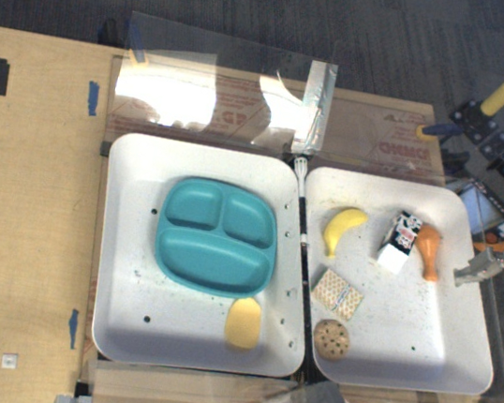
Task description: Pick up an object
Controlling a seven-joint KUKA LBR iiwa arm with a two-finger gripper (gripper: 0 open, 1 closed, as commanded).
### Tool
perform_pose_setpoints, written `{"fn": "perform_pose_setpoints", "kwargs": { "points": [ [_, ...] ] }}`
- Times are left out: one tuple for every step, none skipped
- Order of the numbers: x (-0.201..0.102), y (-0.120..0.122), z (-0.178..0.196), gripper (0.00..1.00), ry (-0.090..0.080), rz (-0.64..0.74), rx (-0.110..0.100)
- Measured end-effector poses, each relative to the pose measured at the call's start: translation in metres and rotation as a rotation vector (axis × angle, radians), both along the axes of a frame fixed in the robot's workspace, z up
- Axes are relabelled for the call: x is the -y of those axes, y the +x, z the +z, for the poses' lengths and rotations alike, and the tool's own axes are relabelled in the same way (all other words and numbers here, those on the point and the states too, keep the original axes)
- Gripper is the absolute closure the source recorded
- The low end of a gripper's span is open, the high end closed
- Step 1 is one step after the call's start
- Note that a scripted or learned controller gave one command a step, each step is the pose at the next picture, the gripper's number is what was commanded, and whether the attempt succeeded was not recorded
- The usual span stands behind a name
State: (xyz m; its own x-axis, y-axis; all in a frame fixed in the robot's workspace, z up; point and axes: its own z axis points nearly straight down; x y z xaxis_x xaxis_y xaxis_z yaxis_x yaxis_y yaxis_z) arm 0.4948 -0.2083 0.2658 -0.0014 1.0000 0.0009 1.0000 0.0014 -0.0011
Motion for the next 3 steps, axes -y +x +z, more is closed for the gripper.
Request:
{"fn": "perform_pose_setpoints", "kwargs": {
  "points": [
    [-0.065,0.029,-0.132,0.00,0.003,-0.174,-0.013],
    [-0.103,0.018,-0.173,0.00,-0.006,-0.123,0.021],
    [-0.089,0.055,-0.016,0.00,-0.003,0.125,0.011]
  ]
}}
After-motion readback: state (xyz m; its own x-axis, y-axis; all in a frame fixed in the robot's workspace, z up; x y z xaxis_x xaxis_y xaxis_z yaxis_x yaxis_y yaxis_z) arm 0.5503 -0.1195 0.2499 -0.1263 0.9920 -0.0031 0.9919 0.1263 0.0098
